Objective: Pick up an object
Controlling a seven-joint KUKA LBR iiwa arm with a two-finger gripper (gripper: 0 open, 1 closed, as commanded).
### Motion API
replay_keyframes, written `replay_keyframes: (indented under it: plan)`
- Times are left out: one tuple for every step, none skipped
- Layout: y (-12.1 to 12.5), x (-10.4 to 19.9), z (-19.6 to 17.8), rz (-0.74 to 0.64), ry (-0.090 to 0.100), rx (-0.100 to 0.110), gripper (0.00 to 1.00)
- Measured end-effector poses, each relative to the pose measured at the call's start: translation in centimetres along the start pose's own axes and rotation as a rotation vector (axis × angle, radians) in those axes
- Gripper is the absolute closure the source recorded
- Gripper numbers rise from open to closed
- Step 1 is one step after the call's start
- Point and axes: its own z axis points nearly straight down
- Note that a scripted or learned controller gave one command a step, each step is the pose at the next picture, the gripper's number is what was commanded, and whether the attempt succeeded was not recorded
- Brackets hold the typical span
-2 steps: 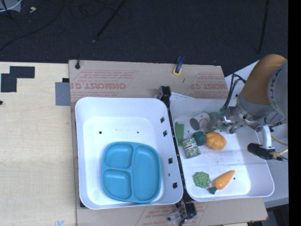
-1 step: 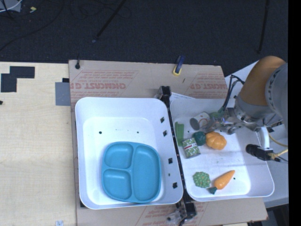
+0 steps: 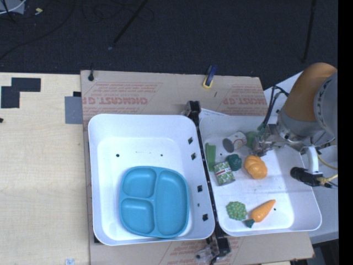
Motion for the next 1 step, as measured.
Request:
replay_keyframes:
  plan:
    - [0.43,-0.23,-4.34,0.004,-0.002,-0.004,1.0]
